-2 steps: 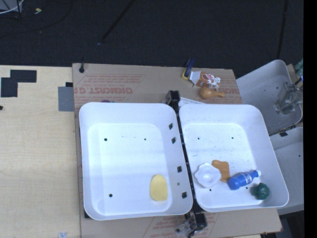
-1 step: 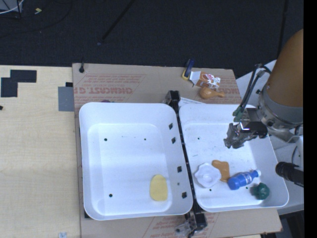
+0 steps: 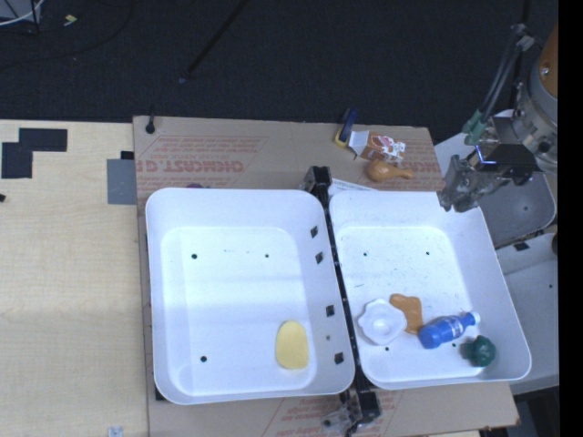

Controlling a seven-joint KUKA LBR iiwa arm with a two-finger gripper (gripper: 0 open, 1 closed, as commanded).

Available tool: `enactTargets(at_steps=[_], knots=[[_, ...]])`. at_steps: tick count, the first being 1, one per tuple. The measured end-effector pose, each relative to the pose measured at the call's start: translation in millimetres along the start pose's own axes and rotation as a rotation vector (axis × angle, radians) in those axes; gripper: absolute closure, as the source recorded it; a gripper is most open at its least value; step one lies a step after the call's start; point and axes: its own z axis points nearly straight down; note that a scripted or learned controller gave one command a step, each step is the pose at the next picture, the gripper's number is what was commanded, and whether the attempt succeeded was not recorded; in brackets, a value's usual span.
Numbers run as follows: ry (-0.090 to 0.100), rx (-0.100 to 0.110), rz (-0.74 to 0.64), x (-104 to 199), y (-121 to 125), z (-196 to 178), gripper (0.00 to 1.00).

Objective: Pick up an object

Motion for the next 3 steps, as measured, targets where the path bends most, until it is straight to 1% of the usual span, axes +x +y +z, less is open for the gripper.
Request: enactTargets(at_steps=[1,2,3], knots=[[0.001,0.008,-0.001,28.6,-15.8,-60.9,1.00],[-0.001,0.023,-0.002,70.3,-14.7,18.6,1.00],[0.001,0.007,0.000,93.5,-15.2,-60.9,1.00]])
